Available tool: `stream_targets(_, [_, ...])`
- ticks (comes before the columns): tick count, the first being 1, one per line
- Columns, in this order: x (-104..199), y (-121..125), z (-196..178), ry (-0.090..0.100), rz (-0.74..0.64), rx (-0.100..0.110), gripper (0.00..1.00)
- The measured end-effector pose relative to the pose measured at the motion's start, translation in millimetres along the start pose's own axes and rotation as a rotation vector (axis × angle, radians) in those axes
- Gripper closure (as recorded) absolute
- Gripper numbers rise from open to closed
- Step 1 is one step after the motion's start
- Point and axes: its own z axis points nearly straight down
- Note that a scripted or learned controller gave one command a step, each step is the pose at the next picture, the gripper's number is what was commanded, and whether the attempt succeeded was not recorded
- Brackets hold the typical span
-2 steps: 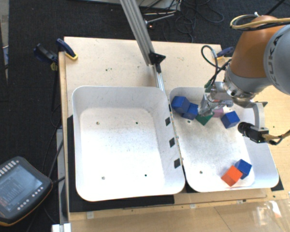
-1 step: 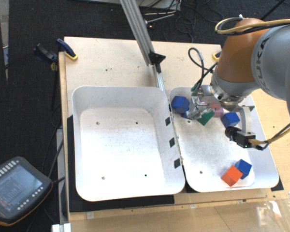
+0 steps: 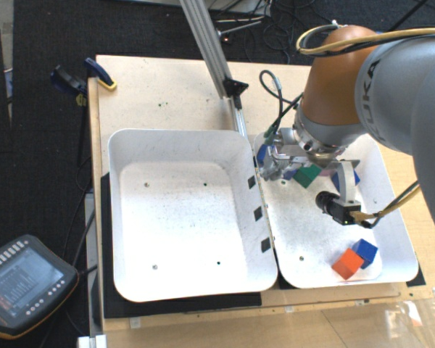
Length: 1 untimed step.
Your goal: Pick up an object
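My gripper [image 3: 281, 162] is low over the far left part of the right bin [image 3: 315, 267], close to the wall between the two bins. A green block [image 3: 307, 175] lies right beside it, partly under the wrist. A blue piece [image 3: 350, 177] shows just past the wrist, mostly hidden by it. At the near right corner of that bin an orange block [image 3: 347, 264] and a blue block [image 3: 365, 251] sit touching each other, well apart from the gripper.
The left bin [image 3: 123, 216] stands beside the right one. A slanted metal pole [image 3: 206, 38] comes down to the bins' far edge. A blue and yellow clamp [image 3: 96, 73] is on the bench's far left corner, and a pendant [image 3: 22, 285] lies off the bench.
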Motion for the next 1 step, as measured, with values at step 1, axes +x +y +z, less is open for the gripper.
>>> stream_targets(1, [50.2, -19.6, 5.2, 0.0, 0.0, 0.003, 1.0])
